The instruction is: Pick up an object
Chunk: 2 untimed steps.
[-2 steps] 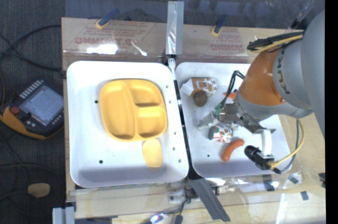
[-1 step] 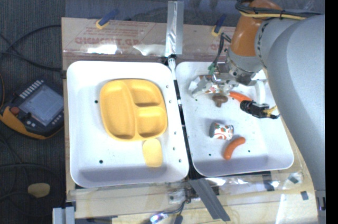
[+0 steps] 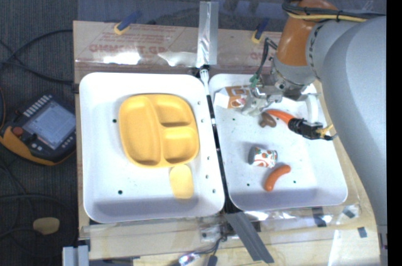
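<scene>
The end effector (image 3: 259,98) hangs low in the far part of the right bin (image 3: 317,164), just beside an orange-and-white packet (image 3: 235,97), probably because that flat packet is the thing being tried for; whether it is spread or pressed together I cannot tell, and nothing can be seen pinched in it. Nearby lie a brown lump (image 3: 268,121) and a carrot (image 3: 281,115); nearer the camera, a little can (image 3: 262,157) and a sausage (image 3: 276,177), well apart, so each is reachable from above. The left bin (image 3: 100,133) holds a yellow tray (image 3: 160,130) and a yellow block (image 3: 181,182). Red print on the cardboard (image 3: 144,42) behind is too blurred to read; so are the packet's and can's markings.
</scene>
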Motion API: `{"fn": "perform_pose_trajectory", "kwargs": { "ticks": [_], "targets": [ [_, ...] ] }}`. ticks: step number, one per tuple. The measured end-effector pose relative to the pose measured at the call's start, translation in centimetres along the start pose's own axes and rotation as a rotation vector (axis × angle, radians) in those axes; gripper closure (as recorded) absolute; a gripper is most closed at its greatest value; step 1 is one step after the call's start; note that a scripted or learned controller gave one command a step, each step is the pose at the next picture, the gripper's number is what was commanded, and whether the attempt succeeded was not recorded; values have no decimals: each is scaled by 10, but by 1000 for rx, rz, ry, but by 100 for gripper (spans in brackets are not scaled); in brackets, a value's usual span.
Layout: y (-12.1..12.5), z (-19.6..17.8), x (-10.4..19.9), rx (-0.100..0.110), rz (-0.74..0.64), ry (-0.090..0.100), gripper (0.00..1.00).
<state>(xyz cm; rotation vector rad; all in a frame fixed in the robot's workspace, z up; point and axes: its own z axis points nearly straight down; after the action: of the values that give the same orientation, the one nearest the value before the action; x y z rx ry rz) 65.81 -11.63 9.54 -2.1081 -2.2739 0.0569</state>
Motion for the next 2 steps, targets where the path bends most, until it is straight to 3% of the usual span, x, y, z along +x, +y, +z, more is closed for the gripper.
{"fn": "perform_pose_trajectory", "kwargs": {
  "ticks": [1,2],
  "targets": [
    [-22,-135,52,-54,268,-1,100],
    [4,-181,49,-53,230,-2,100]
  ]
}}
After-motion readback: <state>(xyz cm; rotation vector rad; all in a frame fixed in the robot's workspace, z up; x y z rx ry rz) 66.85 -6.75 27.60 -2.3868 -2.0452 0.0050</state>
